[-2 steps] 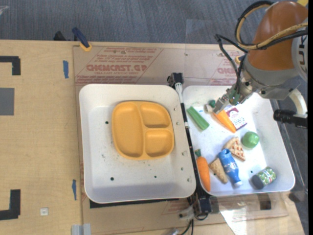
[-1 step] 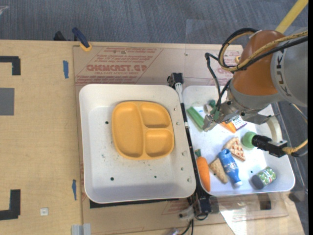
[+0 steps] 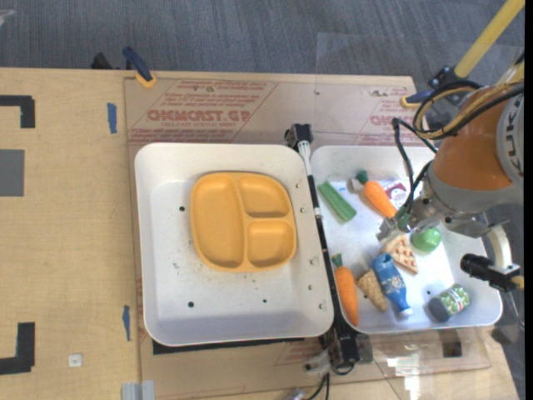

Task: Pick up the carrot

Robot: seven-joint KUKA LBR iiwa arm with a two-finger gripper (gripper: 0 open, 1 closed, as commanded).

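Camera view from above the tabletop point(image 3: 67, 248): the grey KUKA arm point(image 3: 475, 152), orange band above its wrist, reaches in from the right over the right-hand white bin point(image 3: 491, 311), its pincer point(image 3: 410, 220) low among the toy food. Whether the pincer is released or clenched cannot be told from this angle; nothing is visibly held.

Two carrots lie in that bin. One carrot point(image 3: 379, 197), green-topped, rests tilted near the bin's upper middle, just beside and up-left of the pincer. A second carrot point(image 3: 346, 294) lies along the bin's left wall, near the divider. Around them sit a green block point(image 3: 338, 201), a green ball point(image 3: 427, 239), a cracker-like wedge point(image 3: 404, 255), a blue bottle point(image 3: 391, 283) and a small dark can point(image 3: 448, 302).

The step in hand appears to be the approach: the pincer hovers close to the upper carrot but has not closed on it. The next move likely calls for a short shift toward that carrot, lining up across its narrow body, then a descent clear of the wedge and ball crowding it.

The left bin point(image 3: 158, 307) carries a yellow divided plate point(image 3: 243, 220). Both bins rest on a cardboard sheet point(image 3: 250, 107) laid over the pale wooden tabletop, with grey carpet point(image 3: 250, 15) beyond.
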